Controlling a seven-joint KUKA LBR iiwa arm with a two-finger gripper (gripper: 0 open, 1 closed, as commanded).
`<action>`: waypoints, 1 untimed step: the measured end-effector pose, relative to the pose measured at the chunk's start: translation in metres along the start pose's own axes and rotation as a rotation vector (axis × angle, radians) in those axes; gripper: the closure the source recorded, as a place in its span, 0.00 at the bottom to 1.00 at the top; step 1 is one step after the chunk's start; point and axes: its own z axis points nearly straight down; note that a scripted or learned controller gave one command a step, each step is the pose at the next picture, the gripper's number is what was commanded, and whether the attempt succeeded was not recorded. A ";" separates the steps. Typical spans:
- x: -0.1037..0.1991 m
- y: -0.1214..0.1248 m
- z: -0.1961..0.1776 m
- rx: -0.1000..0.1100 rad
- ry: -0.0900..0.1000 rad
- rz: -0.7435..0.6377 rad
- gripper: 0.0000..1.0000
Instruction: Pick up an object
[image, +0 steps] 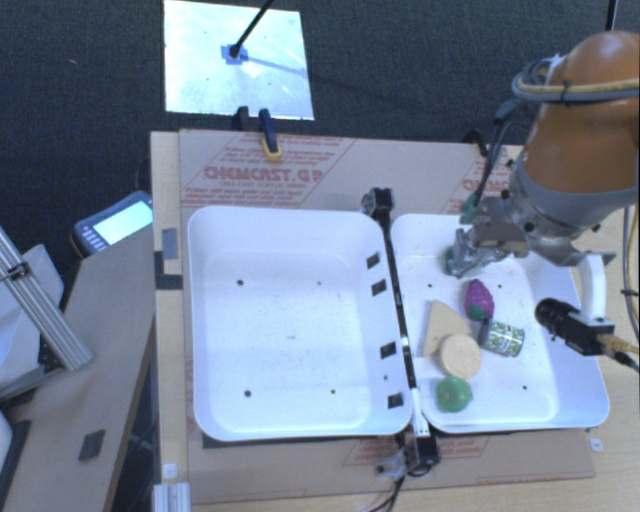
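Over the right bin (575, 405) hangs the claw (462, 262), low near the back wall, with the arm's bulk hiding much of it; I cannot tell how it is set. Just in front lie a purple object (479, 297), a small can (501, 339), a tan wedge (442, 324), a round disc (460, 355) and a green ball (453, 394).

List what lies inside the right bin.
Right bin holds a purple object, small can, tan wedge, tan disc and green ball. The arm covers its far corner.
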 end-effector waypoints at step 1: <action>0.047 -0.006 -0.132 -0.023 0.001 -0.001 1.00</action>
